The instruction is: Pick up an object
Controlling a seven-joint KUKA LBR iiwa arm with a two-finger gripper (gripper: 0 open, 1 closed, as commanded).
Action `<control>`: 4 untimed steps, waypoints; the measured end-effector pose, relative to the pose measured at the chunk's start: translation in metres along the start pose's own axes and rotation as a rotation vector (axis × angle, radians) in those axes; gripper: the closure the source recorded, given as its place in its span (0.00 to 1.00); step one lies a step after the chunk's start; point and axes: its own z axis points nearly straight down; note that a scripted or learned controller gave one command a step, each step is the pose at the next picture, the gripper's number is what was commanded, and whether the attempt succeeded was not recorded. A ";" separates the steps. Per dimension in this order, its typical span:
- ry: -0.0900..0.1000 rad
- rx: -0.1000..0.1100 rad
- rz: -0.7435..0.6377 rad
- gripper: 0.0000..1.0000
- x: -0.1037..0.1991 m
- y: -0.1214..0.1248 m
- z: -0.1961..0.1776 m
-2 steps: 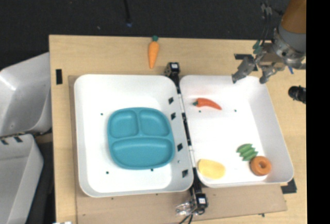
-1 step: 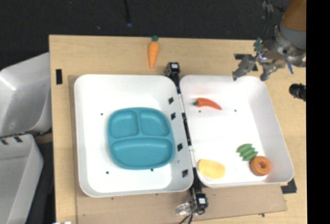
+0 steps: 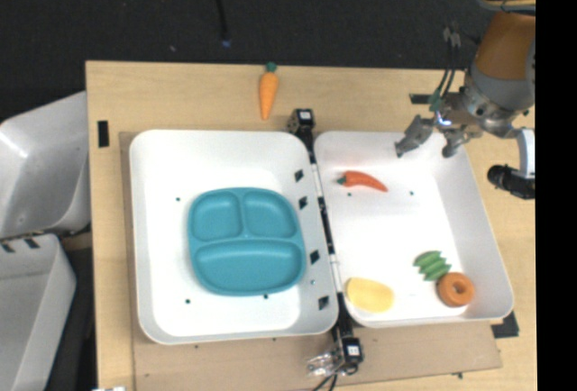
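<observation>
arm [image 3: 505, 47]: orange band above a grey rounded wrist | wrist flange: grey metal, dark fittings and a small blue-lit spot | cable: pale loop at the arm's top | gripper [image 3: 431, 140]: two grey fingers [image 3: 413, 137], slim and angular

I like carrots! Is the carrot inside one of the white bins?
No, the carrot lies on the wooden bench, outside the bins, just above the left bin.
</observation>
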 end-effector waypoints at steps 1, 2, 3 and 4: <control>-0.001 -0.001 0.001 0.00 -0.011 -0.004 0.050; -0.001 -0.003 -0.002 0.00 -0.006 -0.004 0.092; -0.002 -0.010 -0.002 1.00 -0.007 -0.003 0.078; -0.001 -0.011 0.003 1.00 -0.008 -0.011 0.020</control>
